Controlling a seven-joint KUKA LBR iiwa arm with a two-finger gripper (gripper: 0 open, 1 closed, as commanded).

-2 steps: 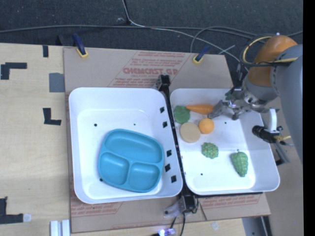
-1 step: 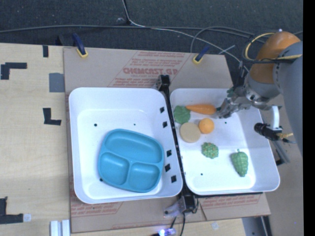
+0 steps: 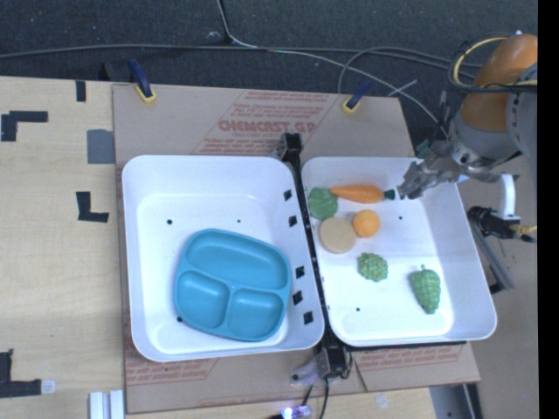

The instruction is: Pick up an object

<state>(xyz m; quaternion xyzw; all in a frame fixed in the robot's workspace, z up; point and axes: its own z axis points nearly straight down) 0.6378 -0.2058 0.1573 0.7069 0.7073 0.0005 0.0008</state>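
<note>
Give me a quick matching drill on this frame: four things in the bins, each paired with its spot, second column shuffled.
Things:
1. carrot
2. blue tray
3. orange ball
4. tan disc

Places:
A. in the left bin
B. touching the orange ball's left side
C. far part of the right bin, its tip next to the gripper
D. just in front of the carrot

Pairs: 1-C, 2-A, 3-D, 4-B
</note>
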